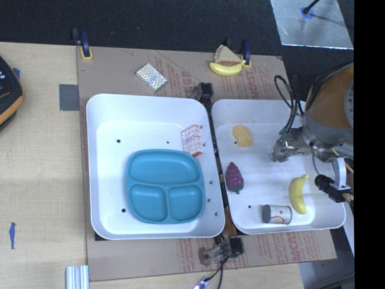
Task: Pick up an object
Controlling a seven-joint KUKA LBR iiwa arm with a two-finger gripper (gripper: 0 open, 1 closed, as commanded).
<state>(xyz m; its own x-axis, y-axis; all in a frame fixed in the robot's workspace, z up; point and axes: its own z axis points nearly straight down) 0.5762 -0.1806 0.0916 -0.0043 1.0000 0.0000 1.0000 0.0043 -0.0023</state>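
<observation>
The right bin (258, 110) holds a flat yellow piece (242, 135) near its back, a purple grape bunch (233, 177) by its left wall, a yellow banana (298, 194) at the front right and a small white can (276, 214) lying on its side at the front. My gripper (282, 152) hangs over the bin's right middle, right of the yellow piece and above the banana, with bare bin floor beneath it. I see nothing held in it. The left bin (102, 110) carries a blue divided plate (164, 184) and a red-and-white packet (192, 140) against its right wall.
Behind the bins on the cardboard lie a toy banana with a sandwich piece (227, 62) and a patterned packet (151, 76). Blue clamps (85, 44) hold the cardboard's back edge. A black and yellow device (7, 90) sits at the far left. Cables (290, 101) loop beside the arm.
</observation>
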